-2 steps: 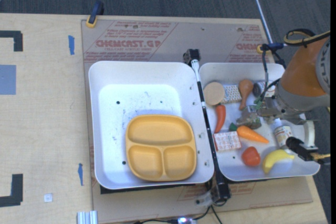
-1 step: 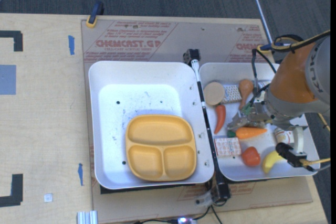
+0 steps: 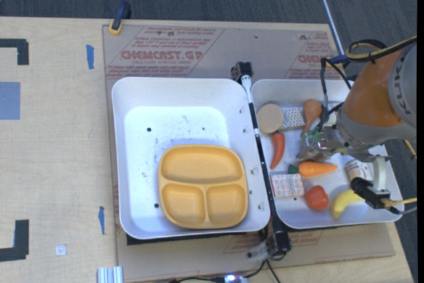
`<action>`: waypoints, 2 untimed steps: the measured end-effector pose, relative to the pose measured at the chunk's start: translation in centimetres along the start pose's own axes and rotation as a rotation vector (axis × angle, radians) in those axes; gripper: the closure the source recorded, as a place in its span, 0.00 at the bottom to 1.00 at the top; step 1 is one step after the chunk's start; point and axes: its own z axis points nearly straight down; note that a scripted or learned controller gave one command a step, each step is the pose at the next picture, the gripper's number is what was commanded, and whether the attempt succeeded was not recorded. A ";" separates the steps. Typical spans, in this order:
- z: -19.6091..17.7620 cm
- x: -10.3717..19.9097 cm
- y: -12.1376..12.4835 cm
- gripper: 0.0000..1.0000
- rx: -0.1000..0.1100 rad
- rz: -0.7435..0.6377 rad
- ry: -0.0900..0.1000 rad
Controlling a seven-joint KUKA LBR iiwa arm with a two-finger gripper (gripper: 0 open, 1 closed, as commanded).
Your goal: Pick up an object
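Dark carpet borders the pale bench (image 3: 53, 162), on which two white bins sit side by side. Within the left bin (image 3: 132, 99), a yellow divided tray (image 3: 202, 183) lies toward the near edge. Crowded into the right bin (image 3: 291, 219) are a round tan disc (image 3: 269, 117), a red chili (image 3: 277, 149), a carrot (image 3: 317, 169), a tomato (image 3: 317, 197), a banana (image 3: 346, 201) and a patterned card (image 3: 287, 186). Reaching in from the right edge, the arm sets its pincer (image 3: 320, 141) low over the bin's middle, just above the carrot; whether it is released or clenched I cannot tell.
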 end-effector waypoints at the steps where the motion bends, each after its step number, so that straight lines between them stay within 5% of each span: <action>1: 0.8 3.1 4.0 1.00 -0.002 -0.002 -0.001; 2: 1.2 2.6 8.6 1.00 0.063 0.003 0.007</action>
